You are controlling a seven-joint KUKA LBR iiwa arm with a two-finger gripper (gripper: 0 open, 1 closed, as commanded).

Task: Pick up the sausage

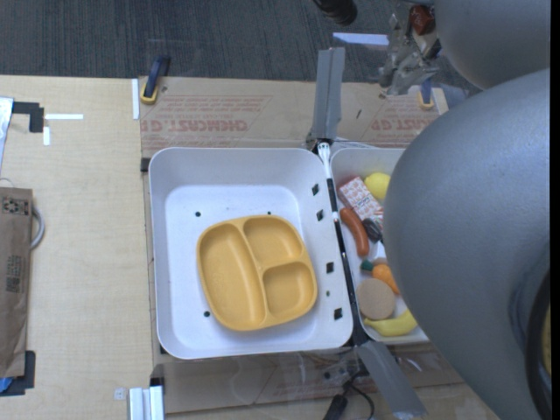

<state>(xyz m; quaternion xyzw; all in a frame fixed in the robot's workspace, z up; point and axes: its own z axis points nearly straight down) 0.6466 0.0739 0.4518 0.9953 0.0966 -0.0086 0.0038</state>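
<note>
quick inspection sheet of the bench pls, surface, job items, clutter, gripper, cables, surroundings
surface: pale wooden bench bearing two white bins side by side, left bin and right bin, cardboard sheet under their far edge
job's things: sausage lies in the right bin near its left wall, untouched
clutter: yellow divided plate in the left bin; in the right bin a red and white packet, lemon, carrot, tan round item, banana
grippers: finger state cannot be told; grey arm covers most of the right bin
cables: dark lead at the near edge
surroundings: brown paper bag at left, dark carpet beyond
</note>
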